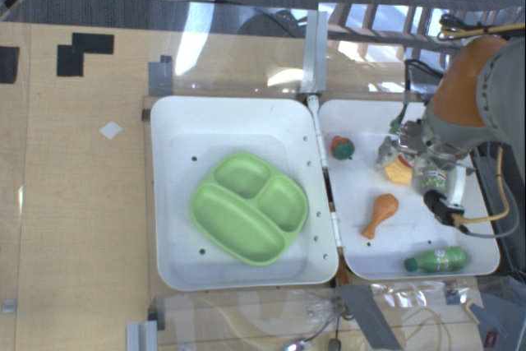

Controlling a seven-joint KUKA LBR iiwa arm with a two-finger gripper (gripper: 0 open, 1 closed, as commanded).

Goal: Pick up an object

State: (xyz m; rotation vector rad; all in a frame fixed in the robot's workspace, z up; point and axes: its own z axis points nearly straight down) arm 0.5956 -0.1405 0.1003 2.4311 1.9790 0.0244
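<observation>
In the right bin point(362, 255) lie a red strawberry toy point(342, 147), an orange chicken drumstick toy point(380, 214), a green bottle point(436, 260) on its side near the front edge, and a yellow piece point(399, 171) partly hidden under the arm. My gripper point(404, 154) hangs low over the yellow piece at the bin's right middle, right of the strawberry and above the drumstick. The wrist hides the fingertips.
The left bin point(177, 259) holds a green divided plate point(250, 208). A metal post point(314, 45) stands behind the wall between the bins. Black cables point(485, 218) loop along the right bin's right side.
</observation>
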